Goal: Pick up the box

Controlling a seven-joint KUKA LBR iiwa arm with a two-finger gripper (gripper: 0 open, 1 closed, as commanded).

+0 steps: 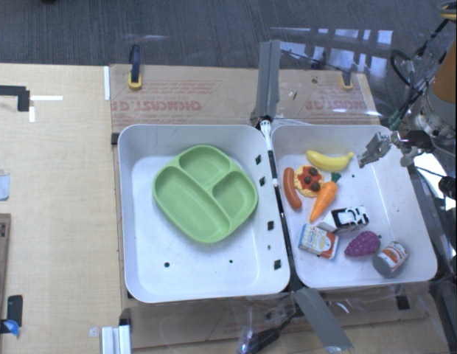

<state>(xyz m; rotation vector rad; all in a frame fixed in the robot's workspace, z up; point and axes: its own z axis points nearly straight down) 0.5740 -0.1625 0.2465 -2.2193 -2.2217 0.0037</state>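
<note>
Two shallow white bins are seen side by side on the bench. The left bin (140,271) holds a green divided plate (206,192), lying flat near its middle. The right bin (420,220) holds the toy food: a banana (329,159) near the far side, a small pizza slice (309,181) between a sausage (291,189) and a carrot (323,200), a black and white toy car (351,216), a bunch of purple grapes (363,243) and a tin can (391,258) lying on its side near the front right corner. The box (318,240), a small white and orange carton, is found lying tilted toward the front of the right bin, just left of the grapes and below the car. The gripper (377,150) is held above the far right part of that bin, right of the banana and well apart from the box. Whether the jaws are parted cannot be told; nothing is seen between them.
</note>
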